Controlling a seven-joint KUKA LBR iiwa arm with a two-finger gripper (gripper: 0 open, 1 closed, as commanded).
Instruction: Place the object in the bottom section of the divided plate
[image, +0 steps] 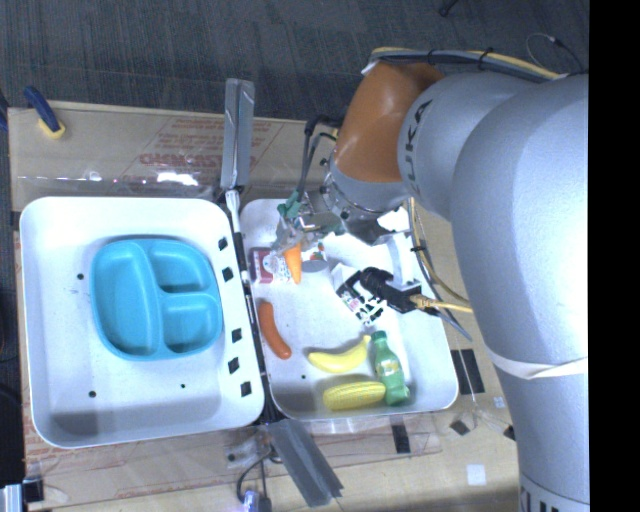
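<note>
A blue divided plate lies in the left white bin, with one large section on its left and two smaller ones on its right. My gripper hangs over the upper left part of the right bin. A small orange carrot stands on end directly under the gripper's tip, touching it or very close to it. The wrist hides where they meet, and I cannot make out whether the carrot is gripped.
In the right bin lie a maroon and white packet, a red-orange sausage, a banana, a yellow piece and a green bottle. The arm covers the bin's upper right. A divider wall separates the bins.
</note>
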